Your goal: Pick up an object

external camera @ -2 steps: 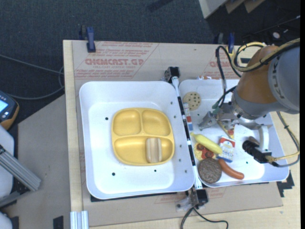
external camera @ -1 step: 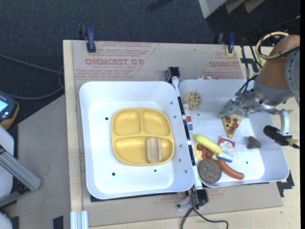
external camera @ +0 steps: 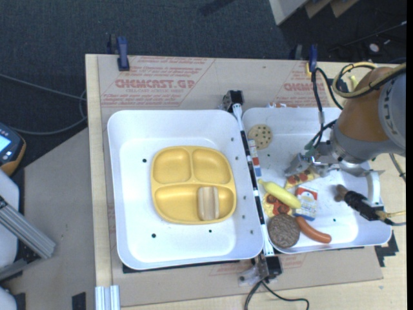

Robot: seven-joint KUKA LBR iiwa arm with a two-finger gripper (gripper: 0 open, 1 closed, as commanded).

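The grey arm's gripper (external camera: 308,165) is hovering low in the right white bin (external camera: 290,118), its jaws' state untellable, seemingly approaching the toy-food pile around the yellow plastic banana (external camera: 282,194); next it needs lowering onto one piece.

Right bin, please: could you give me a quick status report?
Claw low over right bin. Banana, sausage, cookie lying loose. Items crowded together.

Red "CHEMCAST GP" print on the bench board (external camera: 155,82), repeated partly at right
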